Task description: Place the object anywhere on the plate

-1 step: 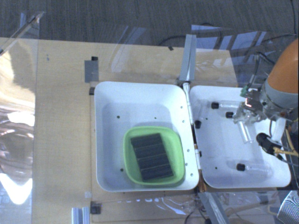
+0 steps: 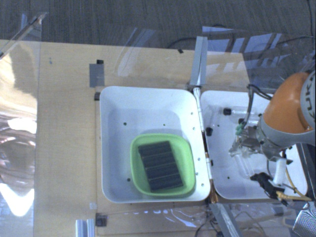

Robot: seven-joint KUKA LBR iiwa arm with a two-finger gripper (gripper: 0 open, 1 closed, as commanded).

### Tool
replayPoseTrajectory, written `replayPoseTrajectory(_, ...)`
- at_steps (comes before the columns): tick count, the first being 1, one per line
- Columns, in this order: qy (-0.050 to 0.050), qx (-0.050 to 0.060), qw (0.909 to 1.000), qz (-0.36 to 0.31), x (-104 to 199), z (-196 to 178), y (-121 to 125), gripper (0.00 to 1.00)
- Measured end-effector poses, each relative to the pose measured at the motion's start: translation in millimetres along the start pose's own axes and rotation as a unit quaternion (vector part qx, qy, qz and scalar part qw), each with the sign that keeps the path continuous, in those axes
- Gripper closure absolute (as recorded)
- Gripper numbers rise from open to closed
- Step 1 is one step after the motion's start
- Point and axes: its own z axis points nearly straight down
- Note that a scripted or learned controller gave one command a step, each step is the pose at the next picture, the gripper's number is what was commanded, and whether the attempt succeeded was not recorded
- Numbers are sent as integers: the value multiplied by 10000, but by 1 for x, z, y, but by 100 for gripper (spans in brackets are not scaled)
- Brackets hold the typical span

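The dark ridged block [image 2: 159, 165] is lying flat in the middle of the green plate [image 2: 186, 149], tilted a little against the plate's edges, its whole outline staying inside the raised rim. It is looking like a slab of charcoal-grey, rectangular, crossed by several raised bars that are catching faint light. Nothing is touching it or pinning it; it is resting on its broad face, so I am judging it stable and the placing done.

The plate is sitting toward the near side of the left bin [image 2: 113, 132], just beside the wall shared with the right bin [image 2: 222, 181].

The claw [image 2: 240, 149] is hanging over the right bin, well apart from the block, and it is carrying nothing dark. Whether it is wide or narrow I cannot tell. The arm [image 2: 286, 107] is reaching in above that bin. Both bins are standing on the pale wooden table [image 2: 59, 132].
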Motion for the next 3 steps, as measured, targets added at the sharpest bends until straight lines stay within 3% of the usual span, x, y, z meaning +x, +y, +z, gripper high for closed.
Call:
replayPoseTrajectory(1,5,-23,9981,-618,91,-33,-17,100)
replayPoseTrajectory(2,1,-16,9937,-1124,79,-32,-15,100)
replayPoseTrajectory(3,1,-20,9880,-1544,112,-32,16,100)
